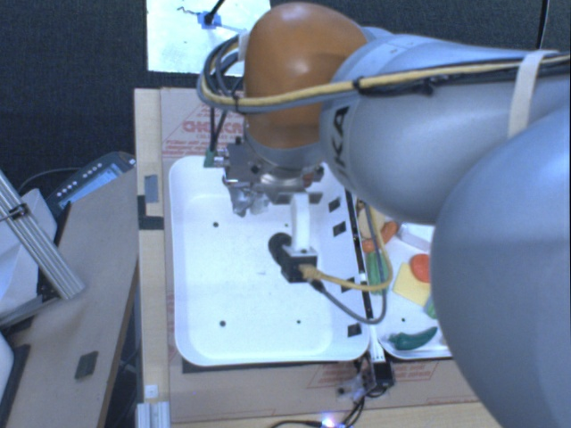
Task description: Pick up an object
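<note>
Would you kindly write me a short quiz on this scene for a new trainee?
1. True or false: the gripper is seen over the left-hand bin.
2. Which bin holds the green pepper-shaped item? A: left-hand bin. B: right-hand bin. C: neither.
3. Fill in: the block in the right-hand bin is coloured ____.
Key: 1 true; 2 B; 3 yellow.

Two shallow white bins are set side by side on the desk (pixel 241 398): the left bin (pixel 223 333) and the right bin (pixel 417 353). A red-printed cardboard sheet (pixel 192 132) is laid beneath them.
</note>
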